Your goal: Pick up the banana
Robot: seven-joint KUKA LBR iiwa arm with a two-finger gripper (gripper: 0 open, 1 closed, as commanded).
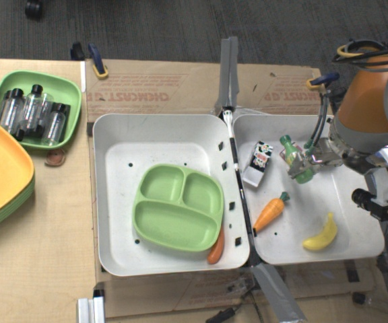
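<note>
The tool (300, 161) is seen low over the right bin (356, 251), right at a green bottle (295, 159); its grip cannot be told from here. Well apart from it, the banana (321, 234) lies near the bin's front right, long axis slanted from lower left up to upper right. A carrot (271, 212) and a small carton (257, 163) share that bin. In the left bin (110, 180) a green divided plate (178, 208) is held.
</note>
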